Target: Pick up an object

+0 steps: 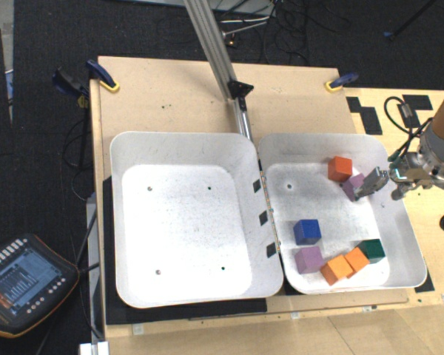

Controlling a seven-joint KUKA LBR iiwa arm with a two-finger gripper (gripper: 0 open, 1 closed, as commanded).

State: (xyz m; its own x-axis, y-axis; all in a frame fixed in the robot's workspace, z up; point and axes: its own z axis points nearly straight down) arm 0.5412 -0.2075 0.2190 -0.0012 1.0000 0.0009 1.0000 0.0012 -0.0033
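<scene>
Floor: dark, with a handheld controller (22, 283) at the lower left of the bench and cables behind it.
Bench: a tan wooden board (177, 98) with blue and yellow clamps (102, 76) at its back corners; a grey metal pole (211, 35) slants down to the seam between the bins.
Left bin: a shallow white tray (181, 217) with a speckled floor.
Right bin: a white tray (399, 231) touching the left bin's right side; it holds six blocks.
Front blocks: a blue cube (307, 231) near the seam, a purple cube (308, 259) just in front of it, then two orange blocks (342, 265) touching, and a green block (372, 251) at the right.
Back blocks: an orange cube (340, 168), with a mauve block (352, 185) just beside it.
Gripper: the gripper (369, 184) sits low over the right bin's right side, touching or just beside the mauve block; whether it grasps anything cannot be told.
Arm: grey arm (429, 150) enters past the right bin's edge.
</scene>
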